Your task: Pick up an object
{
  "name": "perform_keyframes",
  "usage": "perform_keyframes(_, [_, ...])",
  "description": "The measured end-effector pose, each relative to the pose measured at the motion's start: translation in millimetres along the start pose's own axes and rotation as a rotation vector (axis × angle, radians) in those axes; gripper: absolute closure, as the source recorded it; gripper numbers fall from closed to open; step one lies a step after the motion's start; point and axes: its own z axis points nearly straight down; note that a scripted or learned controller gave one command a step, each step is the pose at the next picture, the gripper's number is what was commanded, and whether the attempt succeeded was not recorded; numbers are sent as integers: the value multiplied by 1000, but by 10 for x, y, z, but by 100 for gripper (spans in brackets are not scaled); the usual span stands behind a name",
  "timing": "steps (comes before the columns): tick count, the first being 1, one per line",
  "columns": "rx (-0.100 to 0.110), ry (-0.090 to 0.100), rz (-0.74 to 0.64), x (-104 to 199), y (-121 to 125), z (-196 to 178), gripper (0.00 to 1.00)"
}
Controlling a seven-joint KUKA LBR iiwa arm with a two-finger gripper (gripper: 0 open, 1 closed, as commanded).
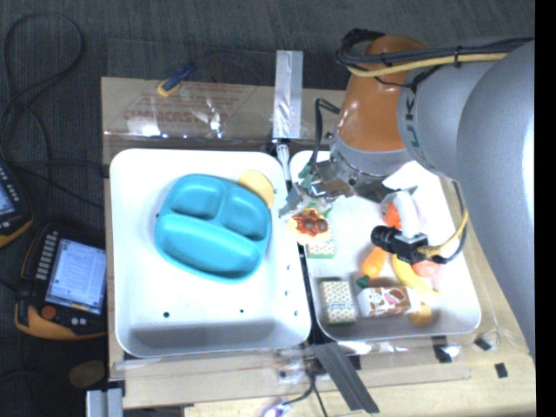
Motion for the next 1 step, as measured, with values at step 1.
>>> perform_keyframes(1, [2,1,63,765,160,163,100])
